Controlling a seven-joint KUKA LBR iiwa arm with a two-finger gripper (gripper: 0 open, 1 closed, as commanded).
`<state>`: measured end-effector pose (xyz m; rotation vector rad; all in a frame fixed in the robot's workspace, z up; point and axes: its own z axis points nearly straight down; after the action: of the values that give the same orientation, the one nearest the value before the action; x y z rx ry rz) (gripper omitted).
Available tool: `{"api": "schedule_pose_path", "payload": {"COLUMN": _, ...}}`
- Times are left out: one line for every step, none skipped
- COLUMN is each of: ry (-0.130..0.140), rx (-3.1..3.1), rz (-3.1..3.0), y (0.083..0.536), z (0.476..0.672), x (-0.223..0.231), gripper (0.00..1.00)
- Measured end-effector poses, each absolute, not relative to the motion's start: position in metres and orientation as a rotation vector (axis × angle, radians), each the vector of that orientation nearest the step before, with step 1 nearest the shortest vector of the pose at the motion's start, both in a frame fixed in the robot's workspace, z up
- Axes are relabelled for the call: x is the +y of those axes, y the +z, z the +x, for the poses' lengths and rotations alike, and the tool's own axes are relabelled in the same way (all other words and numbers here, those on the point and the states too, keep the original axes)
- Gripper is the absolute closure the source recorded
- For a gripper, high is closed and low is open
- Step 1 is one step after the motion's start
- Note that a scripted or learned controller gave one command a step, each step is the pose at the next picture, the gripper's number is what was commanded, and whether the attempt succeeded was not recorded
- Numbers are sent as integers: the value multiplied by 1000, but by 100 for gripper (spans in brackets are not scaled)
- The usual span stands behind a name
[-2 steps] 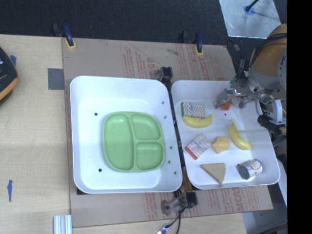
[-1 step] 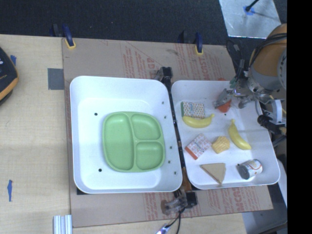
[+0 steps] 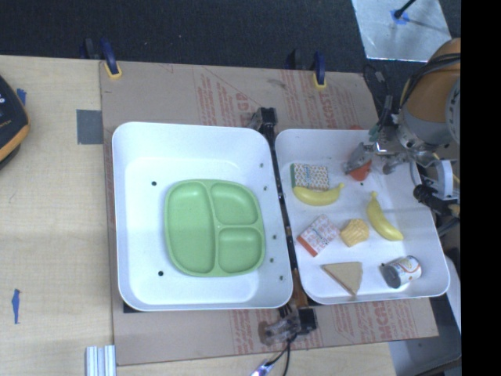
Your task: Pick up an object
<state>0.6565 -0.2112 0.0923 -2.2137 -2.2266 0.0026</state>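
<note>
Contents of the right bin lie loose and scattered, well apart for the most part, which leaves room for fingers to close round a single piece. The gripper sits low at the bin's twelve o'clock edge, directly over a small red piece; whether it is released or clenched cannot be told, the tip being too small and cluttered.

A curved yellow banana, smooth-skinned, touches a speckled soft block at ten o'clock. A second banana lies at three o'clock, beside a ridged yellow corn piece and a red-and-white wrapped packet. A tan wedge and a tipped can occupy six and five o'clock.

The left bin carries a green divided plate, matte plastic with rounded corners.
</note>
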Motion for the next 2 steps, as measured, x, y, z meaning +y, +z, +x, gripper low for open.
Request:
{"api": "schedule_pose_path", "payload": {"ry": 3, "rx": -2227, "rz": -2214, "y": 92, "z": 657, "x": -211, "gripper": 0}}
{"api": "schedule_pose_path", "payload": {"ry": 2, "rx": -2228, "rz": -2215, "y": 95, "z": 657, "x": -211, "gripper": 0}}
